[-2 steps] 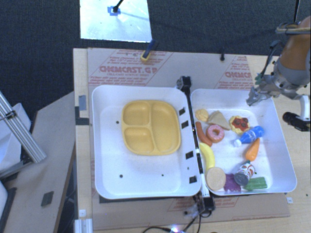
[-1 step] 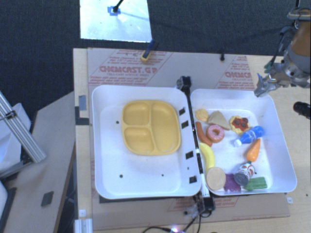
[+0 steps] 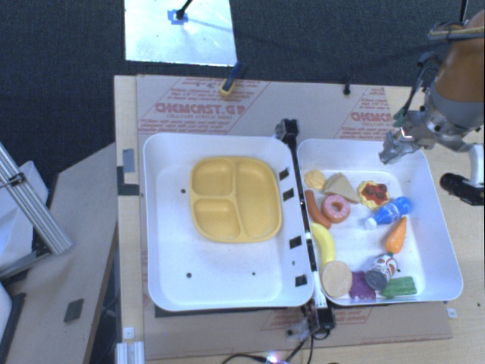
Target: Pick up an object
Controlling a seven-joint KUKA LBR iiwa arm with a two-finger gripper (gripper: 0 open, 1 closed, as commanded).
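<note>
- While the gripper hangs over the far rim of the right bin, at about one o'clock of that bin's floor, we log nothing between its parts; whether they are spread or pressed together we cannot tell.
- Left bin: one yellow divided tray, lying flat near the middle.
- Right bin, far end: pizza slice toy, nearest the gripper, at about seven o'clock from it and apart from it.
- Same row, toward nine o'clock of the pizza: tan wedge, small yellow piece.
- Middle: pink doughnut lying against a red sausage; blue bottle; orange carrot.
- Near end, around six o'clock of the bin: banana, round tan biscuit, purple piece, small can, green block.
- Task object, our judgement: any of these would serve; the pizza slice or the blue bottle are closest, both below the gripper toward six to seven o'clock.
- Risk one: the items lie crowded, several touching, so a descent may land on two at once and grip neither.
- Risk two: the gripper sits close to the bin's far wall; a straight drop from here could strike the rim or bare floor.
- Risk three: flat or rounded pieces such as the biscuit, doughnut and bottle may slip or roll from a pinch.
- Risk four: a nudged piece may shove its neighbours out of the aimed place.
</note>
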